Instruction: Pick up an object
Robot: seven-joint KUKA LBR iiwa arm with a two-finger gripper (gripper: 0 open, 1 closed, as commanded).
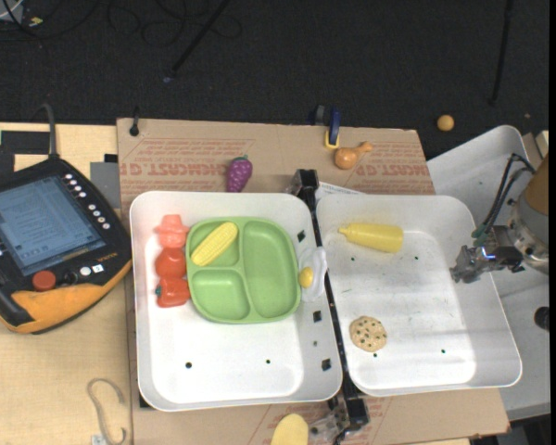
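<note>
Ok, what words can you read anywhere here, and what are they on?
"COMCAST", it seems: red print, upside down, on the cardboard sheet behind the bins, left part; blurred, so unsure.
The same print repeats on its right part.
Pendant screen: text too small to read.

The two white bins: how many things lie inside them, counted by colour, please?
Yellow: 3 – corn, mustard bottle, small yellow piece
Red: 1 – red bottle
Green: 1 – divided plate
Brown: 1 – cookie
Total: 6
</note>
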